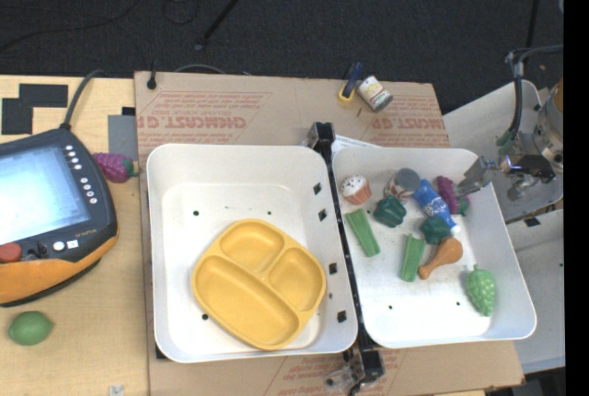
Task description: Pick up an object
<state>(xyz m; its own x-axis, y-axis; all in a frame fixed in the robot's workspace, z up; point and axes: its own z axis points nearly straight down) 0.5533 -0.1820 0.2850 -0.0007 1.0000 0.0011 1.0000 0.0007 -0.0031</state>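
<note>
Lying in the right bin [515, 293] are small glossy plastic toy foods, clustered toward its far half. Taken from the yellow tray [259, 282], a smooth three-compartment plate in the left bin [175, 201], everything sits to the right. Nearest the tray is a green cylinder [362, 232], long axis running far-left to near-right. Beyond it a cupcake [355, 191], a dark green pepper [389, 211], a blue bottle [430, 200] and a purple piece [449, 194] are seen. A second green stick [411, 257] is nearly upright in view, beside an orange drumstick [442, 257] angled with its thick end far-right. A bumpy green grape bunch [480, 289] lies farthest from the tray. The gripper [502, 168] is seen at the bin's far right rim; whether it is apart or together cannot be told.
</note>
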